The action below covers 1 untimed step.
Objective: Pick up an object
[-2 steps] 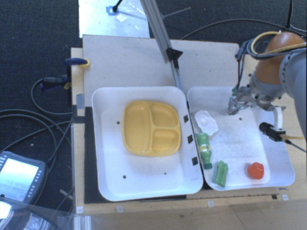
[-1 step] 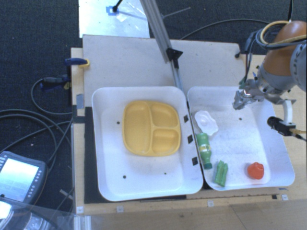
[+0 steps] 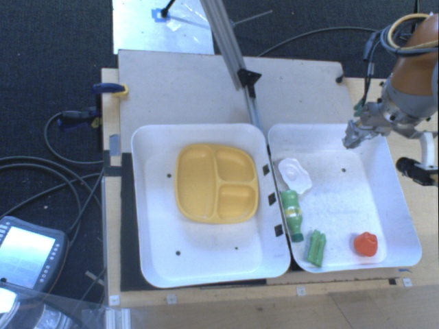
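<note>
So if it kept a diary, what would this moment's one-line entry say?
stage: approach | gripper: above right bin's far edge, holding nothing | right bin: green bottle, green block, orange cup | left bin: yellow tray

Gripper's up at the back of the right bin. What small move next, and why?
Probably bring the gripper forward and left, toward the white object: it hovers by the right bin's far rim, and the white object lies nearest, apart from the green bottle.

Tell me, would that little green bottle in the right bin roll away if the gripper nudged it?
Probably: the green bottle lies on its side and looks round, so a sideways nudge could roll it. It rests near the bin's left wall, which may stop it. It looks like light plastic.
</note>
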{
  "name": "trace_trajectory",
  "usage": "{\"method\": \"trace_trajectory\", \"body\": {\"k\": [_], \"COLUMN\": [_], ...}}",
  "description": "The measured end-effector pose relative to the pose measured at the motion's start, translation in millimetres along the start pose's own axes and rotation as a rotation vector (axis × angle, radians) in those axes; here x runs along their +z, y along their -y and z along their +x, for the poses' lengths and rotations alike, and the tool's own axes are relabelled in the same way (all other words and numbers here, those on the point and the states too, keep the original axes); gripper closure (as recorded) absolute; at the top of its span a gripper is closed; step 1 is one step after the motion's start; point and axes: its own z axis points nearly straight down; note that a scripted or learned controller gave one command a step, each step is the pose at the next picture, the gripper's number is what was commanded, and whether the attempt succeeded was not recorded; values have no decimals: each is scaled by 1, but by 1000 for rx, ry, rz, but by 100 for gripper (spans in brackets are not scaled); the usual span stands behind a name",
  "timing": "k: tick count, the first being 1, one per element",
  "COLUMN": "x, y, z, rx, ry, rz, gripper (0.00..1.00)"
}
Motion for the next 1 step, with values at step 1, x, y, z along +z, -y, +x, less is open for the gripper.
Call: {"method": "trace_trajectory", "body": {"k": [1], "x": [-55], "y": [-2], "z": [0], "rx": [-7], "ry": [0], "rz": [-2], "gripper": [100]}}
